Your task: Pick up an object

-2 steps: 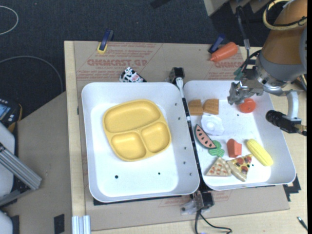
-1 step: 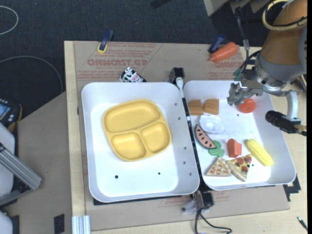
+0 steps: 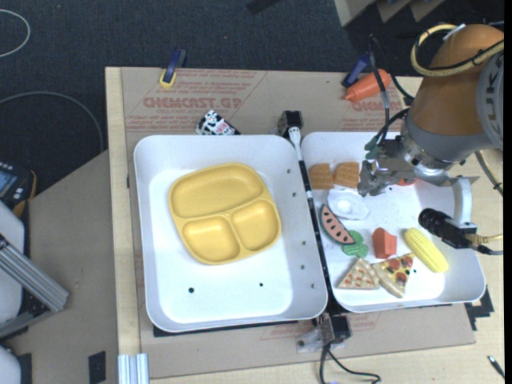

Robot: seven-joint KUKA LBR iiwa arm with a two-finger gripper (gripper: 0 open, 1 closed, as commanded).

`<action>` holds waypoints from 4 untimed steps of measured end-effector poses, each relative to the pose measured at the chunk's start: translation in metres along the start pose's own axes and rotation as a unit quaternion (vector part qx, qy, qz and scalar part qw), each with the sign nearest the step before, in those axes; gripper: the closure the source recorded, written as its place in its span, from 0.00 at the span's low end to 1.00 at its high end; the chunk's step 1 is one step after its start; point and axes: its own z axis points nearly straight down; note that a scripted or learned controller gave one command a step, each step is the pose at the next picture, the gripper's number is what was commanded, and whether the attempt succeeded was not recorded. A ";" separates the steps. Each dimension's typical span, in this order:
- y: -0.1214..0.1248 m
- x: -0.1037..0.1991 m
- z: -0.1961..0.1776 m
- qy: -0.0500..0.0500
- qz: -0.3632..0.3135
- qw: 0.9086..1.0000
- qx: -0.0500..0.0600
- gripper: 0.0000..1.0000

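Low over the right shallow white bin point(image 3: 472, 282) the two-finger gripper point(image 3: 370, 184) is seen — jaw opening cannot be told. Just beneath, a small white rounded toy point(image 3: 347, 207) is noted, beside a watermelon slice point(image 3: 337, 226).

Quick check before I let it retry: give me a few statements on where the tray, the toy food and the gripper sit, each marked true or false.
1. The yellow divided tray lies in the left bin. True.
2. The corn cob lies in the left bin. False: it is in the right bin.
3. The gripper is over the right bin. True.
4. The watermelon slice rests on the tray. False: it lies in the right bin.
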 end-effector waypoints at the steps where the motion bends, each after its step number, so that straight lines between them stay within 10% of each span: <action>1: -0.042 0.031 0.000 0.000 0.000 1.000 0.000 1.00; 4: -0.054 0.041 -0.013 -0.001 0.002 1.000 -0.001 1.00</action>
